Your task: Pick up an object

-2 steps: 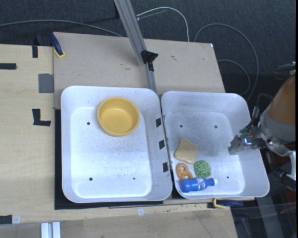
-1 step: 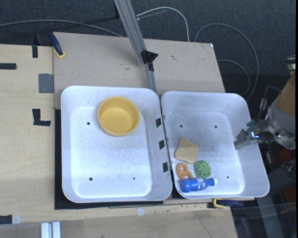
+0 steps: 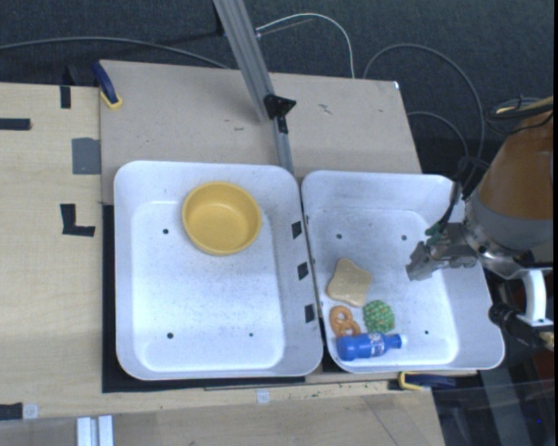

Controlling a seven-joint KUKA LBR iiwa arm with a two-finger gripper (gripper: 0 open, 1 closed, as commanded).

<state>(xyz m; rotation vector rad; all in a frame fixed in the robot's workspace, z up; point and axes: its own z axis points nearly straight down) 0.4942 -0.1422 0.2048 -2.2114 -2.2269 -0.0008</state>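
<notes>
the arm (image 3: 516,193) reaches in over the right bin (image 3: 446,193) and the gripper (image 3: 426,260) hangs near that bin's right side, so this looks like the approach step with nothing picked yet. whether the fingers are open or closed i cannot tell, and nothing is seen between them. the next move likely calls for shifting toward the bin's front, where the bread slice (image 3: 350,282), blue bottle (image 3: 368,345), green ball (image 3: 378,315) and pretzel (image 3: 344,321) lie clustered, apart from the gripper; the yellow bowl (image 3: 222,216) sits in the left bin (image 3: 139,277)
</notes>
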